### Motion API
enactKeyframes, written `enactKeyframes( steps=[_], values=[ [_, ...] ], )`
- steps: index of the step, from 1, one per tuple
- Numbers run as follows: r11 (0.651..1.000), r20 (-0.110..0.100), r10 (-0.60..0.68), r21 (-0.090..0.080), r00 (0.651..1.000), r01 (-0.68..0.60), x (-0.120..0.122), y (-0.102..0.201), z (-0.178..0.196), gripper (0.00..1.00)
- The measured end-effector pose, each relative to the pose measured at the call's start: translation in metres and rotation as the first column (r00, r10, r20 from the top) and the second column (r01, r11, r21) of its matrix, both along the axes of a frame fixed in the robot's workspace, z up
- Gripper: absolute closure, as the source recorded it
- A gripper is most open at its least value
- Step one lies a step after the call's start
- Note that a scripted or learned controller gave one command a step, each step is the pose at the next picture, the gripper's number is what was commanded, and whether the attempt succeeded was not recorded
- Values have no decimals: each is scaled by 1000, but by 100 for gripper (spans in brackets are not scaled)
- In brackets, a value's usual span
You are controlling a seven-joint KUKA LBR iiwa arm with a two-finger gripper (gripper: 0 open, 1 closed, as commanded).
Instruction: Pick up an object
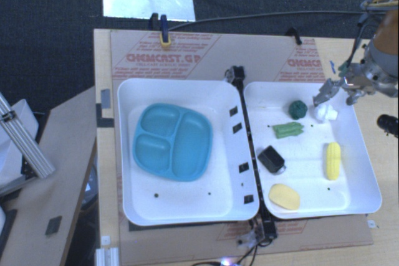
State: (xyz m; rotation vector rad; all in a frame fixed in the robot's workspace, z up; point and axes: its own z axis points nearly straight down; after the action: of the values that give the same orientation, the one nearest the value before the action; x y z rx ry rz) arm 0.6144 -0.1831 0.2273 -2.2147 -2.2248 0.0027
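Looking at the upper right of the frame, I see the two-finger gripper (pixel 329 96) hanging over the far edge of the right white bin (pixel 368 187), its fingers spread apart with nothing between them. Just below its tips lies a small white lumpy object (pixel 325 113), and I judge that to be the nearest pick. To do it well I would centre the fingers on either side of the white piece, come straight down until they straddle it, then close and lift slowly. The round dark green ball (pixel 298 109) sits just to the left of it, near enough that a finger could nudge it on the descent, so I would keep the approach tight. Lower in the same bin lie a green leafy plastic piece (pixel 288 129), a small black block (pixel 272 159), a yellow corn-shaped toy (pixel 333 161) and a pale yellow oval (pixel 284 196), all well apart from the gripper. The left white bin (pixel 128 152) carries a blue divided plastic plate (pixel 172 141), out of the way.
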Motion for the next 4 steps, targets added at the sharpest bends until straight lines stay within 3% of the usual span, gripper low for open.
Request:
enactKeyframes(
  steps=[1, 3, 4],
  values=[
    [1000, -5, 1, 2, 1000, -1, -2, 9, -62, 0],
    [1000, 5, -2, 3, 1000, 2, 0, 8, -141, 0],
    [1000, 22, 0, -2, 1000, 0, 5, 7, -126, 100]
  ],
)
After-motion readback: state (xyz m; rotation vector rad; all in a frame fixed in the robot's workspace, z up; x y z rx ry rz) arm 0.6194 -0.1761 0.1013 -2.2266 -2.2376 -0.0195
